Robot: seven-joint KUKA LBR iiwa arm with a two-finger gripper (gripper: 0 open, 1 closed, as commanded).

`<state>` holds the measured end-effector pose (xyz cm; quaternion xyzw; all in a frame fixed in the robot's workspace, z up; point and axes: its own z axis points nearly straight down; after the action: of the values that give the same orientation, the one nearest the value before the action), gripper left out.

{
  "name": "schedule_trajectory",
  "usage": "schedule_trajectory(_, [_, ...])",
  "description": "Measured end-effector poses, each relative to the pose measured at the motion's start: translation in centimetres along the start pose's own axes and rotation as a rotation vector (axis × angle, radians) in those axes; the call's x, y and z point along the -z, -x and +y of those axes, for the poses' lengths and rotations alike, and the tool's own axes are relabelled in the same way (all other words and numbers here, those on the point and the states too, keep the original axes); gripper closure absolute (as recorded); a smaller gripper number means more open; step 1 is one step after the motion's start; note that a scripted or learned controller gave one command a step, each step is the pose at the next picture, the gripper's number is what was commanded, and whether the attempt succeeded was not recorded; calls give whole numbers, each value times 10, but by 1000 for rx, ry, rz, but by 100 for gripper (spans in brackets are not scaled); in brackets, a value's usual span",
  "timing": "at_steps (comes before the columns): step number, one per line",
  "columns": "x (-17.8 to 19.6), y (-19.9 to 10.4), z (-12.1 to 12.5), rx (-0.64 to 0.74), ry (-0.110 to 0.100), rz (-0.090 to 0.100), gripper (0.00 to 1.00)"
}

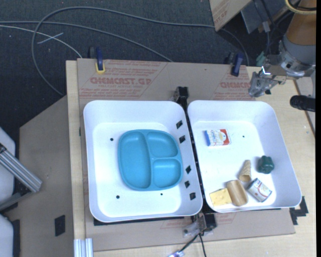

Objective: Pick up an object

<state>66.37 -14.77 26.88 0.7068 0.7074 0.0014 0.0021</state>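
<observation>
In the right bin (281, 150) lie several small objects: a white carton with red and blue print (216, 137), a dark green round object (265, 163), a tan cone (245, 170), a small can (259, 190), a tan cylinder (236, 193) and a yellow wedge (219, 197). The left bin (95, 145) holds a blue divided plate (149, 159). My gripper (260, 85) hangs above the bench beyond the right bin's far right corner, high over the cardboard, with nothing seen in it.
Blue clamps (100, 59) (236, 63) pin the cardboard board at the back. Black clips (183, 150) run along the seam between the bins. Cables cross the dark floor behind. A cardboard box (225, 11) sits at the top.
</observation>
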Motion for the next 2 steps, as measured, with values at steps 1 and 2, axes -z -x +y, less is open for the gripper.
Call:
schedule_trajectory(1, [-13, -57, -17, 4, -9, 4, 100])
schedule_trajectory(2, [-16, -106, -34, 3, -9, 3, 100])
